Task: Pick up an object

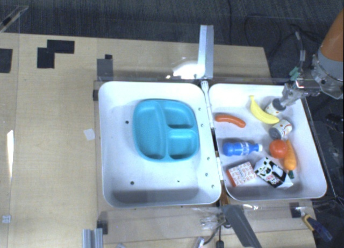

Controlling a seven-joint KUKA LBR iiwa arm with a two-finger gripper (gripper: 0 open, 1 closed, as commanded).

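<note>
The right bin (314, 188) holds several small objects. A yellow banana (260, 112) lies at the back, with an orange-red sausage (230, 119) to its left. Toward the front are a blue bottle (241, 148) on its side, a red-and-white box (241, 174) and a black-and-white cow-patterned item (271, 172). A red ball (278, 148) touches an orange carrot-like piece (291, 157), and a small round grey-white object (280, 129) sits just behind them. My gripper (280, 103) hangs over the bin's back right corner, right beside the banana's right end, with nothing visibly held.
The left bin (115, 188) contains a blue divided plate (165, 129). A grey upright post (206, 48) stands behind the wall between the bins. The arm (329, 66) comes in over the right bin's far right rim.
</note>
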